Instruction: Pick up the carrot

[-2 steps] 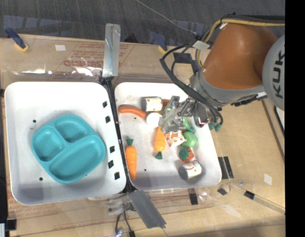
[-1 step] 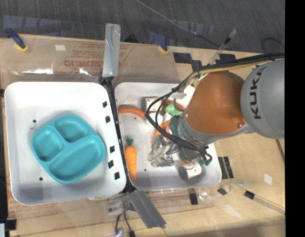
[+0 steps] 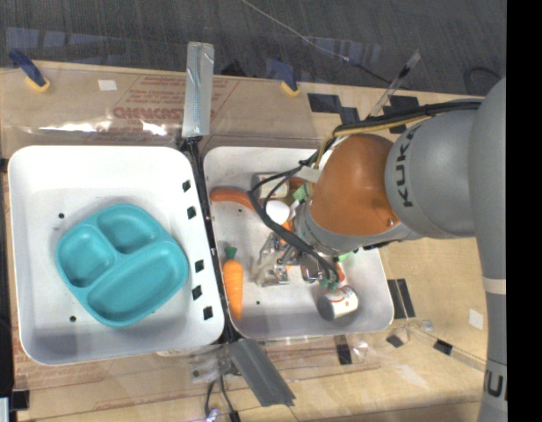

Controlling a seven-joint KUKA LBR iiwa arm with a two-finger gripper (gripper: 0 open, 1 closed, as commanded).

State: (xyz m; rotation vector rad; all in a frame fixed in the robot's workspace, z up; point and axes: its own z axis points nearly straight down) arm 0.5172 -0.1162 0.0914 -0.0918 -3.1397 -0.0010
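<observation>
Camera view: tapered orange carrot (image 3: 233,288) lies against the right bin's (image 3: 376,319) left wall.
Metal gripper (image 3: 284,266) hovers beside it; jaw state unreadable.

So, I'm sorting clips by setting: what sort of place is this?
Most likely a robotics lab bench set up for picking trials. Two shallow white bins sit taped down side by side, a grey KUKA arm reaches over the right one, and the items are toys: a carrot and a teal divided plate.

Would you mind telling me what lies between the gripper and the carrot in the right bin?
In the camera view, only bare white bin floor separates the gripper from the carrot, which lies along the bin's left wall.
</observation>
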